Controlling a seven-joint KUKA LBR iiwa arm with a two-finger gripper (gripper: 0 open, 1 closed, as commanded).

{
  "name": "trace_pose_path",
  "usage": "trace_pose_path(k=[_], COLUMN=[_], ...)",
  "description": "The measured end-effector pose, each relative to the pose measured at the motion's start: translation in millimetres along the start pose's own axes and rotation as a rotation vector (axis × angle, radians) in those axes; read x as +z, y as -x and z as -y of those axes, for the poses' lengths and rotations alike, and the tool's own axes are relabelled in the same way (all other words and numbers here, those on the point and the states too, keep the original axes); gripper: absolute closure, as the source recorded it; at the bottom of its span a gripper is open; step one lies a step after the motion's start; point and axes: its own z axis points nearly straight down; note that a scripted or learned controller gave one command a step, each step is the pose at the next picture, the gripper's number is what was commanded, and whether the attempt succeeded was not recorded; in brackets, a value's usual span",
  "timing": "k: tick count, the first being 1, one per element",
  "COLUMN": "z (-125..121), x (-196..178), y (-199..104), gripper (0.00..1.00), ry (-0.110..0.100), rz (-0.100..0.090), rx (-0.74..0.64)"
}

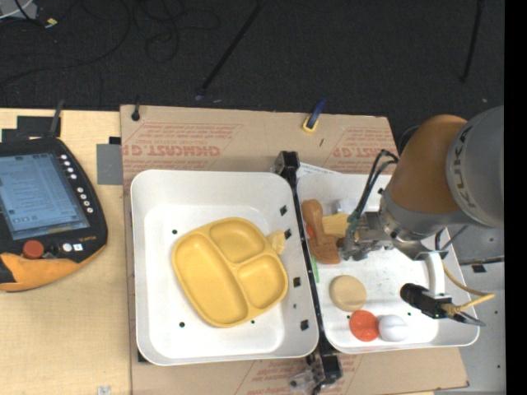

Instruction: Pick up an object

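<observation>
The right bin (pixel 461 336) holds a brown sausage-shaped piece (pixel 316 230) along its left wall. A small yellow block (pixel 334 224) lies against that piece. A tan round disc (pixel 348 291) sits nearer the front, with a red ball (pixel 365 325) and a white egg-like thing (pixel 394 327) in front of it. My gripper (pixel 356 242) hangs low in this bin, just right of the yellow block and the brown piece. The wrist hides its tips, and nothing shows between them.
A yellow divided plate (pixel 230 270) lies in the left bin (pixel 152 212). A black divider (pixel 301 245) runs between the bins. A teach pendant (pixel 45 212) rests on the bench at far left. The grey arm (pixel 461 179) covers the right bin's back right part.
</observation>
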Motion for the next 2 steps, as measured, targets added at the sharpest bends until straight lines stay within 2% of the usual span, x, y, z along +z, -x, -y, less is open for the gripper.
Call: trace_pose_path(k=[1, 2], z=[5.0, 4.4], x=[-58.3, -86.1], y=[-5.9, -4.9], gripper=[1.00, 1.00], ry=[0.002, 0.000], rz=[0.000, 0.000], rx=[0.000, 0.000])
